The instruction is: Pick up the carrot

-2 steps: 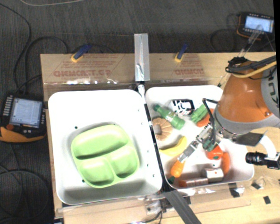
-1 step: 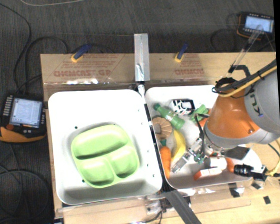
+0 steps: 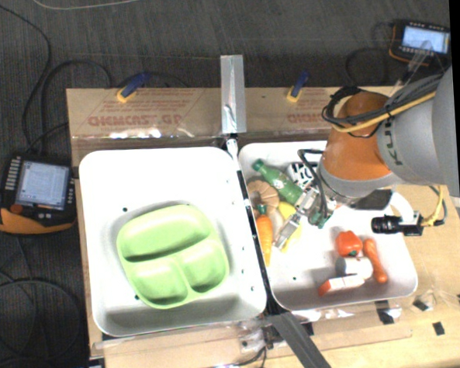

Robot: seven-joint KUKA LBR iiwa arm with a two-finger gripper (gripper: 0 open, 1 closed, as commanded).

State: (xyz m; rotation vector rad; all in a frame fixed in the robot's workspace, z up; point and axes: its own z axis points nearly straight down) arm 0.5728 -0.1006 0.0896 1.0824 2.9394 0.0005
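The carrot (image 3: 264,233) is a short orange piece lying against the left wall of the right bin (image 3: 399,285), next to the divider between the bins. My gripper (image 3: 288,227) hangs low over the bin, reaching down and left from the grey wrist. It sits just right of the carrot, over a yellow item (image 3: 284,212). Nothing in this view shows the carrot in its grasp.
A green bottle (image 3: 280,182) and a brown item (image 3: 260,191) lie behind the carrot. A red-orange pepper (image 3: 347,244), an orange sausage shape (image 3: 375,261) and a white-and-red piece (image 3: 346,279) lie at the front right. The left bin (image 3: 98,180) holds a green divided plate (image 3: 172,253).
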